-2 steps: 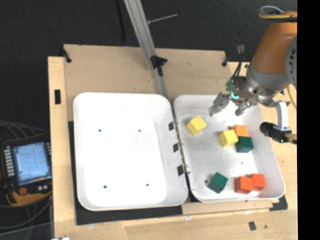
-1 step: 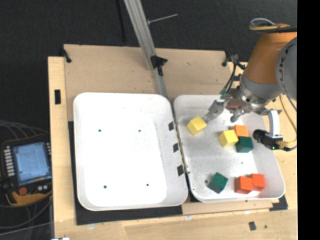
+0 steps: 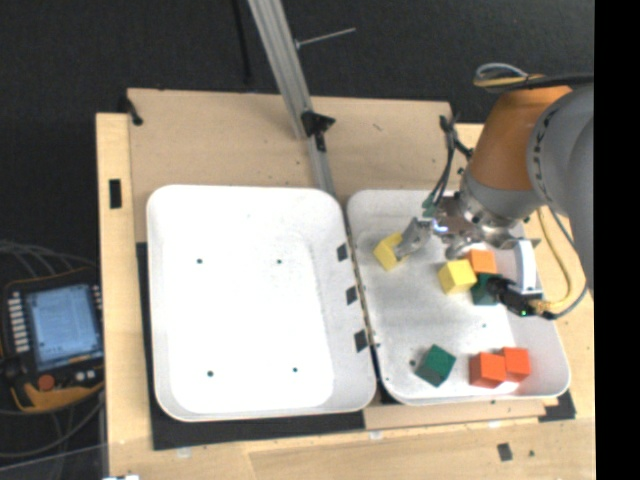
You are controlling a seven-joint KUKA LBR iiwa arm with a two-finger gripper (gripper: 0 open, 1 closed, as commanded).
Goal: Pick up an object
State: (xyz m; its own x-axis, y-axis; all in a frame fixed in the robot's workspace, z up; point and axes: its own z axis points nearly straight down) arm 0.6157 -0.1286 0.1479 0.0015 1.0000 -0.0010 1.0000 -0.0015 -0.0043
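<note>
My gripper (image 3: pixel 413 238) reaches down into the right bin (image 3: pixel 400 208) from the right, under the orange-banded wrist. Its tip is right against a yellow block (image 3: pixel 386 254) near the bin's left wall; whether the block is gripped or only touched is unclear. A yellow cube (image 3: pixel 457 276) lies just below the wrist, with a small orange block (image 3: pixel 484 261) and a dark green block (image 3: pixel 487 291) beside it. Further forward in the same bin are a green block (image 3: pixel 435 365) and two orange blocks (image 3: pixel 489 369) (image 3: pixel 517 361) side by side.
The left bin (image 3: pixel 245 298) is a wide white surface to the left of the arm. A slanted metal pole (image 3: pixel 290 68) rises behind the bins. A tablet-like pendant (image 3: pixel 55 328) rests off the bench at far left.
</note>
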